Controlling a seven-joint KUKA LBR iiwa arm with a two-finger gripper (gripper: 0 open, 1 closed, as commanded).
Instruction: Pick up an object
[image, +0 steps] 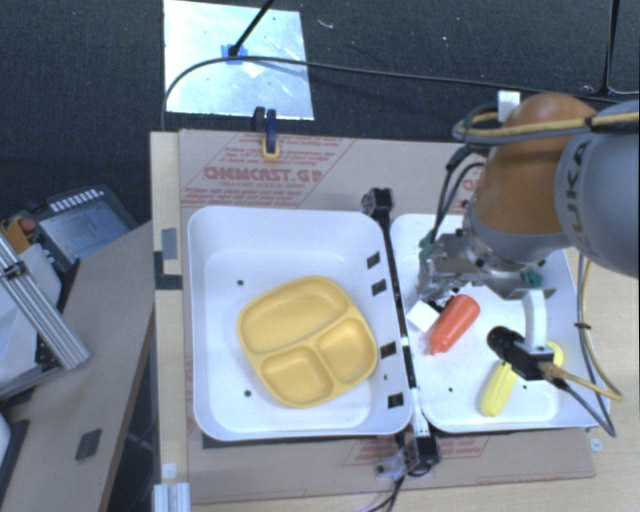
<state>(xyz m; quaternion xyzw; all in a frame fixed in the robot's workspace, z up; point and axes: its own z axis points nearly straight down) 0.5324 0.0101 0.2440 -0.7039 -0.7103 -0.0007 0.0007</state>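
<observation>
In the right bin (520, 420), an orange carrot-shaped toy (455, 322) lies tilted near the left wall. A small white piece (422, 315) rests beside its lower end. A yellow corn-like toy (497, 390) lies toward the bin's front. My gripper (442, 283) hangs low over the bin's left part, just above and behind the carrot's upper end. The wrist hides its tip, and nothing shows held in it.
The left bin (215, 250) holds a yellow divided plate (305, 340) in its middle. A black divider with clips (392, 300) runs between the bins. The grey and orange arm (540, 170) covers the back of the right bin.
</observation>
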